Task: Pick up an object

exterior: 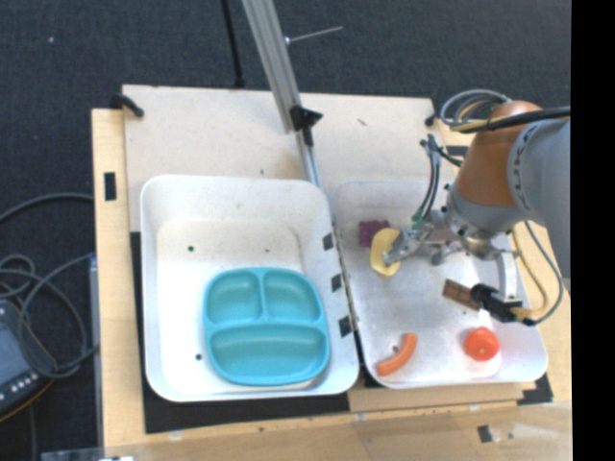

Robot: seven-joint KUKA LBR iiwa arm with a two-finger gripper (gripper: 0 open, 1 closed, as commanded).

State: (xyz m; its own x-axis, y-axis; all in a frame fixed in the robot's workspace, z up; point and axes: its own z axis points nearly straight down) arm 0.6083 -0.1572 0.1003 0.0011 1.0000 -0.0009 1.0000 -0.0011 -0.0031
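The right bin point(432, 200) holds several small things. A yellow piece point(383, 254) lies near its left wall, with a purple block point(372, 230) touching it just behind. An orange sausage-shaped piece point(397, 353) lies at the front, and a red-orange round thing point(481, 344) sits to its right. A small brown piece point(457, 291) lies mid-bin. My gripper point(415, 246) is low in the right bin, right beside the yellow piece on its right side. Nothing is visibly lifted.
In the left bin point(173, 209), a teal divided plate point(264, 327) lies toward the front. A slanted metal pole point(274, 51) rises from the back of the bench between the bins. The arm's grey and orange wrist point(495, 166) hangs over the right bin's far right.
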